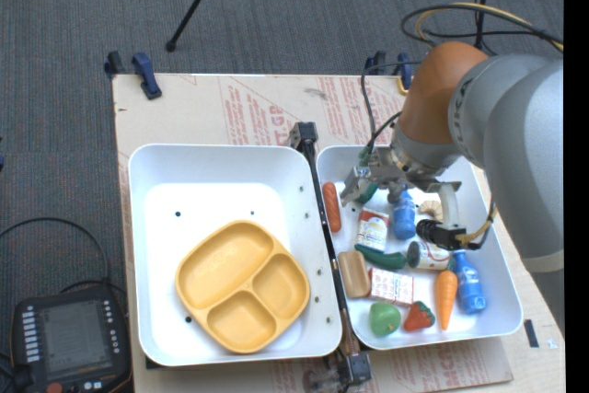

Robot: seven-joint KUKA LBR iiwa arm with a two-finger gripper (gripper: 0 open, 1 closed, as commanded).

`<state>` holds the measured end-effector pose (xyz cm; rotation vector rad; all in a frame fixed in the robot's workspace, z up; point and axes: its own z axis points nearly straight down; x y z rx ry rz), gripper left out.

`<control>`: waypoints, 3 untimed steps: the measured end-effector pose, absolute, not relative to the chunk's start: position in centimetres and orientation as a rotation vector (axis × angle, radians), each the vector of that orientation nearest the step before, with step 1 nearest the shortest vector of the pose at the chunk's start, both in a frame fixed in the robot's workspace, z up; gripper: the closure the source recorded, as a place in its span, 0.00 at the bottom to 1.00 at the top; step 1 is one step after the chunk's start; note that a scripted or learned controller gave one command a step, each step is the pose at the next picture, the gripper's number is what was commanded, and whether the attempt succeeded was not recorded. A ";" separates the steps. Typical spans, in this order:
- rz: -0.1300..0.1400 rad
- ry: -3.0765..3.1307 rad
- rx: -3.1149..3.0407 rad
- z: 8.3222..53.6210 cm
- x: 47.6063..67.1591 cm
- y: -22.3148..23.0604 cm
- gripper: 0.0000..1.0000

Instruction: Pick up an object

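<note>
My gripper [379, 187] hangs low over the far part of the right bin [488, 198], under the grey wrist and orange band. Directly beneath and beside it lie a small blue bottle [403, 216] and a white carton with red print [372, 228]. An orange sausage [330, 205] lies along the bin's left wall, just left of the gripper. Nothing shows as held.
The right bin also holds a dark green cucumber [380, 256], a bread piece [353, 273], a white-and-red packet [392, 287], a green pepper [385, 318], a strawberry [419, 317], a carrot [445, 297] and a second blue bottle [469, 283]. A yellow divided plate [244, 285] lies in the left bin [147, 198].
</note>
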<state>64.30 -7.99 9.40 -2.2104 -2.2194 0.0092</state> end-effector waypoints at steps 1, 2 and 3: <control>0.005 -2.219 -2.217 8.6 64.3 -8.2 0.00; 0.005 -2.220 -2.216 8.6 64.3 -8.2 0.00; 0.004 -2.218 -2.218 8.6 59.8 -9.4 0.00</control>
